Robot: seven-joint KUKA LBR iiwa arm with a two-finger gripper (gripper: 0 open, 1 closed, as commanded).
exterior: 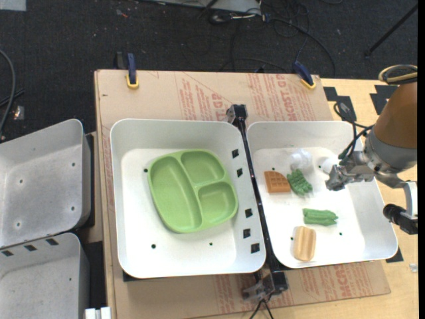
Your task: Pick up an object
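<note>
The gripper [334, 180] hovers at the right bin's [372, 244] upper right; how its hand stands I cannot tell. This looks like the approach step: nothing is held. The pickle [319, 216] lies nearest below it, so next comes a descent onto it

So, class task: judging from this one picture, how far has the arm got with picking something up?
Done: the gripper is over the right bin. In hand: nothing can be seen between its fingers. Left: the grasp and lift; the waffle, two green items, tan piece and a clear item lie on the floor.
</note>
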